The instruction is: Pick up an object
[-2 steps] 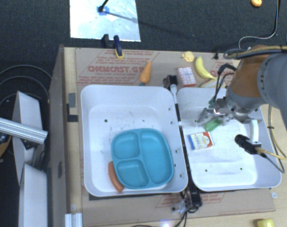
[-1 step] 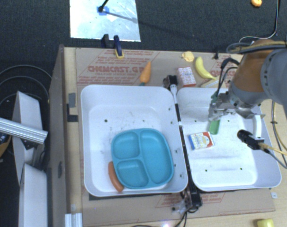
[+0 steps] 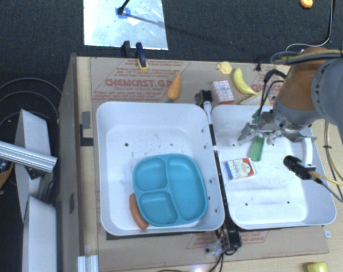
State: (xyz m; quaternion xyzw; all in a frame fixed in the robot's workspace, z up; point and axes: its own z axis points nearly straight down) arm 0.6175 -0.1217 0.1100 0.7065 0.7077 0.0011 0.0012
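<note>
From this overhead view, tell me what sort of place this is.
Probably a robotics lab bench for grasping trials: a robot arm reaches over two white bins, and toy food like a banana and carrot lies beside them.

Robot lab: arm (image 3: 328,88), white bins (image 3: 160,123)

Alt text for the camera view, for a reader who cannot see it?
A grey and orange robot arm's gripper hangs over a green object in the right white bin, beside a small printed box. The left bin holds a blue divided plate and an orange toy sausage.
</note>
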